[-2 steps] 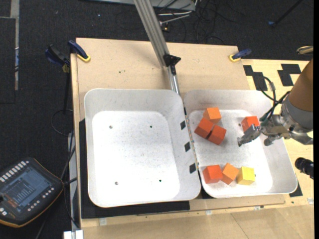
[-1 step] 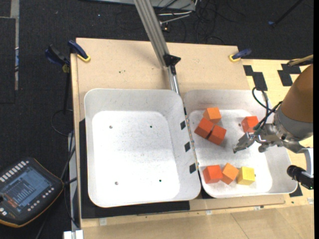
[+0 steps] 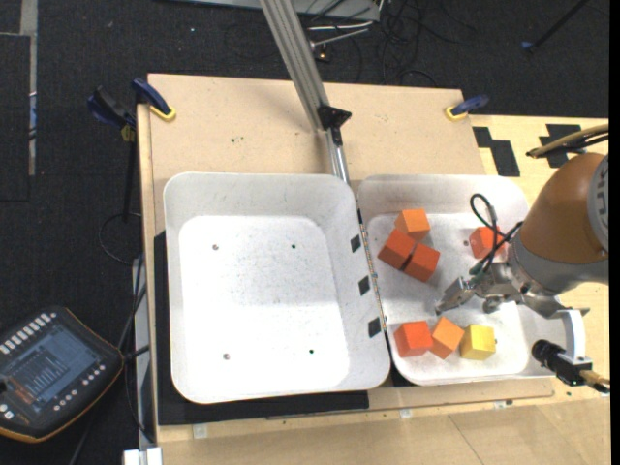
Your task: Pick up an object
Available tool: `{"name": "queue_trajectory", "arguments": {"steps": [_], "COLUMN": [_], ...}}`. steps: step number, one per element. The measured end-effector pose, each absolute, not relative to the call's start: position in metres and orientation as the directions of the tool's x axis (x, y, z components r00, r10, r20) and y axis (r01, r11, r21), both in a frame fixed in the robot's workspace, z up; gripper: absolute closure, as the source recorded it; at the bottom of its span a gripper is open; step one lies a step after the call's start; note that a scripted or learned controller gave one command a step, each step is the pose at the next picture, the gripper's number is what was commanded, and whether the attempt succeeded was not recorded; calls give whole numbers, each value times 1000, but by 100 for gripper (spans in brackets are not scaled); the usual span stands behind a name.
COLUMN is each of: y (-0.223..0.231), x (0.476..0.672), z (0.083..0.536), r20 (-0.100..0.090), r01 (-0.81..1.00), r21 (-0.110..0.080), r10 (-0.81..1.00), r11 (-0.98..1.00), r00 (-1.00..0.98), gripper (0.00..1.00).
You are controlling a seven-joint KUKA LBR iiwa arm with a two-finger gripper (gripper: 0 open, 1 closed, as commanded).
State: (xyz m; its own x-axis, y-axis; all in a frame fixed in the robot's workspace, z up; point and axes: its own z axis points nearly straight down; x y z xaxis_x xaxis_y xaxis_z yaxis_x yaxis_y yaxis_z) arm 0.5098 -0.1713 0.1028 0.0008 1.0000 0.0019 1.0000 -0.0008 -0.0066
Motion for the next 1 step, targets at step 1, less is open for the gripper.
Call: {"name": "queue_trajectory", "arguments": {"steps": [1], "y": [-172], "x": [512], "z": [117], "r20": [-1], "r01": [1000], "r21": [2], "r10": [1000], "r11": [-1], "r00": [1], "gripper": [100]}}
